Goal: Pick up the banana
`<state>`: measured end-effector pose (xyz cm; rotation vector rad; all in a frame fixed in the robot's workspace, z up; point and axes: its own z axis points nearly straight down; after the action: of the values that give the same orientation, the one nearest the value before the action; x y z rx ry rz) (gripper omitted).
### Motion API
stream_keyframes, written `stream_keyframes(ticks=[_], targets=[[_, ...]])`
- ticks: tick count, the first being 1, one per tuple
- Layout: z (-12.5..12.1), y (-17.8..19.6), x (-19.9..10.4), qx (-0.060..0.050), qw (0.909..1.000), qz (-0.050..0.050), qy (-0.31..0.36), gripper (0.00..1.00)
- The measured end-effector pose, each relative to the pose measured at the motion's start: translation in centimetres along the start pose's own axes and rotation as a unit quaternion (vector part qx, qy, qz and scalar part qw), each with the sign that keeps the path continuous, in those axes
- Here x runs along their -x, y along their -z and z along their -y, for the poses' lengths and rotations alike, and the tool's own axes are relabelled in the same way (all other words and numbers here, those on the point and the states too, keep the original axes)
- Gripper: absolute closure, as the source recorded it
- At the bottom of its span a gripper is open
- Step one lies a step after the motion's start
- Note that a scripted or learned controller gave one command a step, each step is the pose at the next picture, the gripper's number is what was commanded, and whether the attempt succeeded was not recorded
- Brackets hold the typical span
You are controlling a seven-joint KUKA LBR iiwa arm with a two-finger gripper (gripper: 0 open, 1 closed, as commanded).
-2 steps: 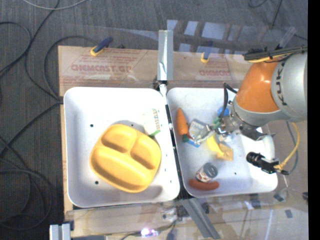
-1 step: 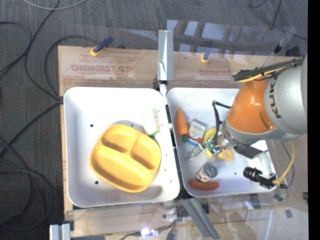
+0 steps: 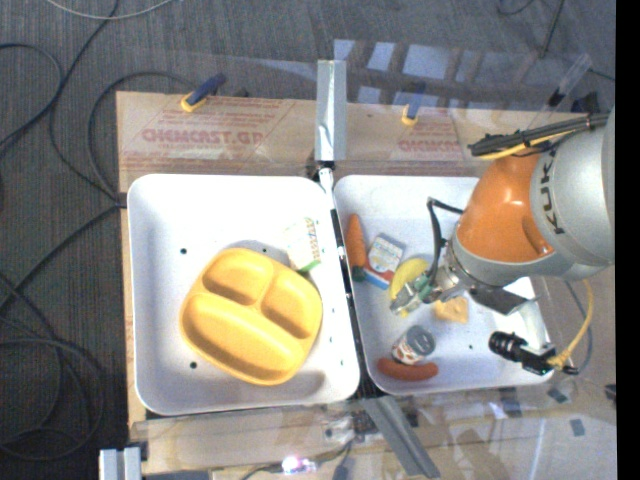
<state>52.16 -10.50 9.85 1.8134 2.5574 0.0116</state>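
Note:
The yellow banana [image 3: 407,273] lies in the right bin [image 3: 375,200], near its middle. My gripper [image 3: 421,290] hangs right over the banana's lower right end, its tips down among the banana and a green-and-white piece. The orange and grey wrist [image 3: 505,223] covers the bin's right half and hides what lies under it.
In the right bin lie a carrot [image 3: 354,242], a small packet [image 3: 384,252], a cheese wedge [image 3: 453,311], a tin can [image 3: 412,346] and a sausage [image 3: 407,370]. The left bin [image 3: 160,203] holds a yellow divided tray [image 3: 252,314] and a small carton [image 3: 303,242].

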Motion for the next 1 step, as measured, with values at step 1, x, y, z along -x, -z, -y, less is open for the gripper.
stream_keyframes(ticks=[1], targets=[[-5.96, 8.37, -2.76, -0.007, 0.9846, 0.001, -0.175, 1.00]])
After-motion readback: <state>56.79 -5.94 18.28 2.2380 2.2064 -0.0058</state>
